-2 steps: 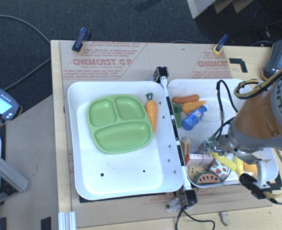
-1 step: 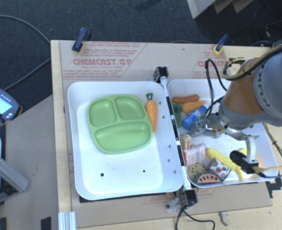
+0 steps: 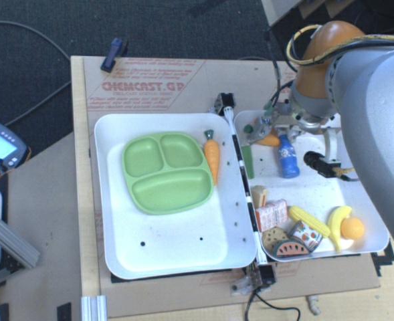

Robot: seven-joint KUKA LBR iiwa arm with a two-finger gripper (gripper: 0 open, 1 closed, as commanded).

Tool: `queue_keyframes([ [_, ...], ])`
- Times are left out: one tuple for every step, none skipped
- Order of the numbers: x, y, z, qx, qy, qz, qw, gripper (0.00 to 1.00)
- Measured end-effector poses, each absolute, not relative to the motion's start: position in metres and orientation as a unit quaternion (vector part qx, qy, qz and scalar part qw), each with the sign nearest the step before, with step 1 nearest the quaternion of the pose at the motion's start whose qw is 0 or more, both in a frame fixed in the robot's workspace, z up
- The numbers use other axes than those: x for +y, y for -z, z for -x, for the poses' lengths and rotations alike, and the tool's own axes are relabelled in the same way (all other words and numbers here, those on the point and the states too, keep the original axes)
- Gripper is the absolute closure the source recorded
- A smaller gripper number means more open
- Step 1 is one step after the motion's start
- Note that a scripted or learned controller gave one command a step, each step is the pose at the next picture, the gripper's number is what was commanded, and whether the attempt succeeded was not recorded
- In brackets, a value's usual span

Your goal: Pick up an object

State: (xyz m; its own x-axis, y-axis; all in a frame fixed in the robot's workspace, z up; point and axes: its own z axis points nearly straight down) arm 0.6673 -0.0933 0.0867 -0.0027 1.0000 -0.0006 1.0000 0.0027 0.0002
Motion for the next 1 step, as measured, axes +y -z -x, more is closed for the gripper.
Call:
queue_keyframes([
  [-0.0928, -0.1013, -0.67, 0.709, -0.0016, -0.705, 0.004, 1.0],
])
